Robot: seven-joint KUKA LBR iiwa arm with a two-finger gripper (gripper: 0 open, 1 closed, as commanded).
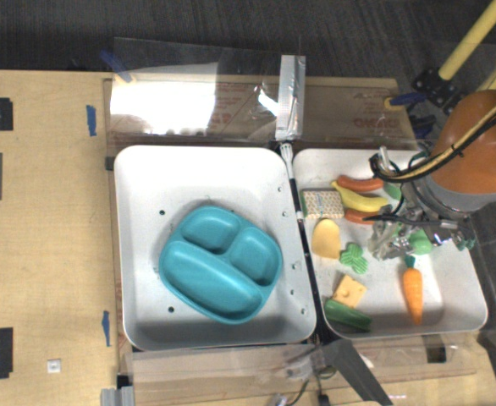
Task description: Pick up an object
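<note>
The gripper [394, 242] hangs low in the right bin [476, 311] beside the carrot [412, 293] and banana [360, 199]; I cannot tell its state.

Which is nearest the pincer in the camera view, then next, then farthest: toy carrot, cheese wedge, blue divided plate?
1. Toy carrot, just below the pincer in the right bin.
2. Cheese wedge, lower left of it, same bin.
3. Blue divided plate, far left, in the left bin.
</note>
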